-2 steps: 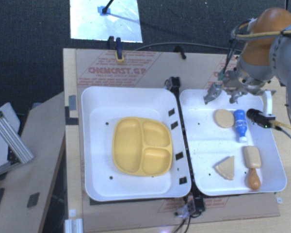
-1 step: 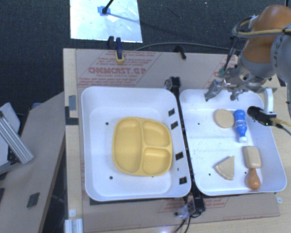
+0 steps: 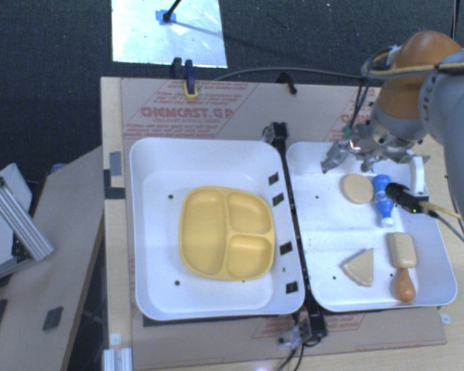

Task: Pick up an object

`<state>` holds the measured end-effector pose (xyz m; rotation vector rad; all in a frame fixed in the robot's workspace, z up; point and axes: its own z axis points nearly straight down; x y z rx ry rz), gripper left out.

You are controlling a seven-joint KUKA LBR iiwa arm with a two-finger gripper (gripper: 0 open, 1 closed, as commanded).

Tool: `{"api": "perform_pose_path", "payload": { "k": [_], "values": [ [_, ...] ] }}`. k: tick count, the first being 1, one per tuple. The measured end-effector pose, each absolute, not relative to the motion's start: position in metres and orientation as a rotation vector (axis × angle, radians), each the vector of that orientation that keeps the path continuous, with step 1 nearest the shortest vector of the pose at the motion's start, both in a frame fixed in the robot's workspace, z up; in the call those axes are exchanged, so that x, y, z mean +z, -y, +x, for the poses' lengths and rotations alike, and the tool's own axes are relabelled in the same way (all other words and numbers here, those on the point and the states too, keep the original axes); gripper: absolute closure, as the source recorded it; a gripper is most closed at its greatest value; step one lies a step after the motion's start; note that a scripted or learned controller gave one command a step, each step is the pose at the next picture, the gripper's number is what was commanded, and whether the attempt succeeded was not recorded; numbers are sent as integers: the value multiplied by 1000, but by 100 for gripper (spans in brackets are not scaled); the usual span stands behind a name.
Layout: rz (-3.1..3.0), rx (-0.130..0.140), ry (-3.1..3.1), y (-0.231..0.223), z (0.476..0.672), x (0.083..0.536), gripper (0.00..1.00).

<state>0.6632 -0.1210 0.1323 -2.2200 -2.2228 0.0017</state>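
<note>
My gripper (image 3: 349, 160) hovers over the back of the right bin (image 3: 325, 284), its fingers spread open with nothing between them. Just in front of it lies a round tan disc (image 3: 357, 189). A small blue and white bottle-like object (image 3: 383, 200) lies to the right of the disc. Nearer the front of the bin are a tan wedge (image 3: 360, 267) and a tan block with a brown handle (image 3: 402, 263).
The left bin (image 3: 155, 207) holds a yellow divided plate (image 3: 226, 233). A black divider (image 3: 290, 230) runs between the two bins. The grey arm with its orange band (image 3: 417, 60) reaches in from the upper right.
</note>
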Motion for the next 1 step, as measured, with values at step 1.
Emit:
{"api": "perform_pose_path", "payload": {
  "k": [1],
  "values": [
    [-2222,-6,2231,121,666,86,0]
  ]
}}
